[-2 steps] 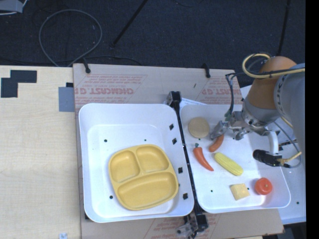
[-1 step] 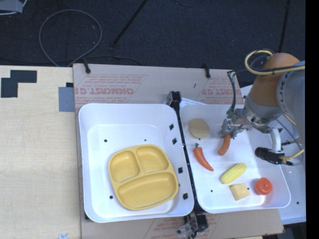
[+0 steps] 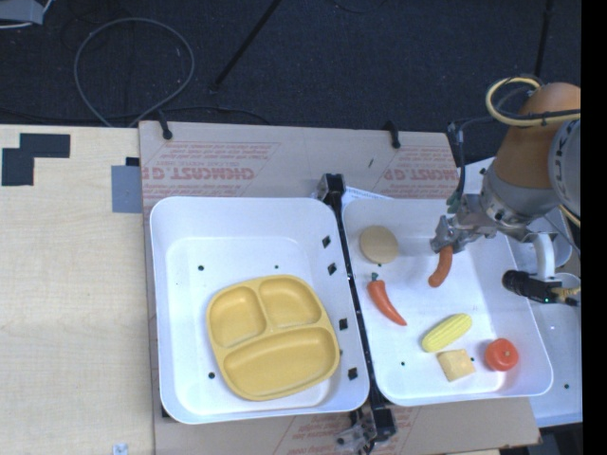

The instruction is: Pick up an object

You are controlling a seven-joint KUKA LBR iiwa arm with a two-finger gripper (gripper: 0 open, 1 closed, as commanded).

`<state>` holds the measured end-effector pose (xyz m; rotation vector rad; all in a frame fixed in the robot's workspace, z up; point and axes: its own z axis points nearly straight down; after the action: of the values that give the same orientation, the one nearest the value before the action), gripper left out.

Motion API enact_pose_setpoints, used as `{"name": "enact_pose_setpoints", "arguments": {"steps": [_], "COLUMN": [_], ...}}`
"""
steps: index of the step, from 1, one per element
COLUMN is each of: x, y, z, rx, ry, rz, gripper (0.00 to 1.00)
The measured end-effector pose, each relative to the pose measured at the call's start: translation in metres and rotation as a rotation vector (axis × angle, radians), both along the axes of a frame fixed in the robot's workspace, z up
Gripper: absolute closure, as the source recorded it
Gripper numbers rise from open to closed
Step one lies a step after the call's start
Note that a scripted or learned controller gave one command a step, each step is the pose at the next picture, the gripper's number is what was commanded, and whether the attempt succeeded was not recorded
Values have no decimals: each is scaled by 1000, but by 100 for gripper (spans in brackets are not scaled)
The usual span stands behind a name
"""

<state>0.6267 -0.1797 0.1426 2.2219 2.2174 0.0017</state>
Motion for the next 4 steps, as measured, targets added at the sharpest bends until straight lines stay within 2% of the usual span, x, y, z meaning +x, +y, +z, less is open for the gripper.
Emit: {"name": "enact_pose_setpoints", "arguments": {"steps": [2,3,4], "x": [-13,-20,-26], "y": [0,63,112], "z": [110,102,88], "rx": [0,4,3], "ry": [0,6,8], "rz": [0,7,5], "gripper": [100,100,100]}}
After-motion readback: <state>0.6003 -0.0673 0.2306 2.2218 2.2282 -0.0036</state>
